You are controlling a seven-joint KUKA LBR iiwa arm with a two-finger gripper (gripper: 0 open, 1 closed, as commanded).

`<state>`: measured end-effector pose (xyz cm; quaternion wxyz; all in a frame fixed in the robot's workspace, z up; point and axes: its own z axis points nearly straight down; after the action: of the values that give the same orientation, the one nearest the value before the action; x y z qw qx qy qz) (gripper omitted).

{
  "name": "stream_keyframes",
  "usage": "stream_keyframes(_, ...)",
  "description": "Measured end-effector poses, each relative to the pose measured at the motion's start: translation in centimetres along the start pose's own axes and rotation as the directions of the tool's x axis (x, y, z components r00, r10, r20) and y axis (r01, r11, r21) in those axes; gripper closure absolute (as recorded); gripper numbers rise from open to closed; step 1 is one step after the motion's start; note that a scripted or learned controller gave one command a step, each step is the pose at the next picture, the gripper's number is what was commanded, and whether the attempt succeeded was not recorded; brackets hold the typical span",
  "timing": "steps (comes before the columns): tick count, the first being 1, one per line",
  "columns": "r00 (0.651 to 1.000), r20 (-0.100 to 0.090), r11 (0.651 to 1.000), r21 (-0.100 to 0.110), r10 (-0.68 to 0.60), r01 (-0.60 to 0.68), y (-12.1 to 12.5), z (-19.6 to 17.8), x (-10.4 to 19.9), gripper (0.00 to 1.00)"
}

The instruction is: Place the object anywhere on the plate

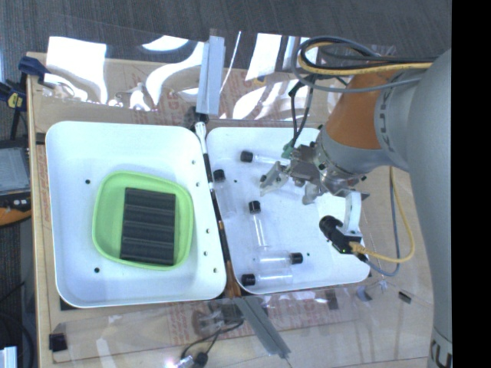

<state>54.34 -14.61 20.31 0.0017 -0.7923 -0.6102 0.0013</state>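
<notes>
In the right bin (337, 274), open jaws hover; a clear vial (270, 264) lies well below-left.

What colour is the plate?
Light green plate, with a dark ribbed block on it; camera view.

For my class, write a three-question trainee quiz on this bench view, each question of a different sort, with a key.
1. True or false: the green plate sits in the left bin.
2. What already lies on the plate? A) a clear tube B) a black ribbed block C) a coil of yellow cable
3. Fill in: the gripper hovers over the ______ bin, where clear tubes with black caps lie.

Key: 1 true; 2 B; 3 right
</notes>
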Motion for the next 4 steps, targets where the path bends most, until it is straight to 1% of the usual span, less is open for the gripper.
stream_keyframes(1,0.976,0.001,0.976,-0.004,-0.217,0.217,2.8,-1.2,-4.1,0.00)
stream_keyframes(2,0.927,0.002,0.927,-0.003,-0.374,0.374,0.6,-5.9,-5.1,0.00)
stream_keyframes(3,0.905,0.004,0.905,-0.004,-0.425,0.425,-2.8,-19.8,-7.4,0.00)
stream_keyframes(4,0.874,0.002,0.874,-0.005,-0.485,0.485,1.3,-24.0,-6.3,0.00)
